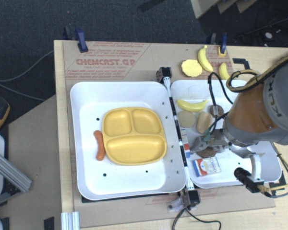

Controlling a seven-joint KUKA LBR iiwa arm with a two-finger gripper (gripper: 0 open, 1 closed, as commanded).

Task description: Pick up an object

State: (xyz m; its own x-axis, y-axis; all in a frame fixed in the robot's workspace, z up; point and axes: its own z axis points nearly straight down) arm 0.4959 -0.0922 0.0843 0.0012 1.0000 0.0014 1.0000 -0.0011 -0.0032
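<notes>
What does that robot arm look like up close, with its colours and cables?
The arm is a thick rounded grey body with a broad orange band above the wrist. Black cables loop beside it, and a silver-grey wrist part sits below the band.

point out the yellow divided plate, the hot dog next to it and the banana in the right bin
yellow divided plate (133, 135), camera view, on the middle divider
hot dog (100, 145), camera view, mid-length
banana (192, 104), camera view, middle of its curve

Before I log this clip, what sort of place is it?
Probably a robotics lab bench for grasping trials: a board clamped down with blue clamps, two white bins holding toy food such as a yellow divided plate and a banana, and loose cables on dark carpet.
</notes>
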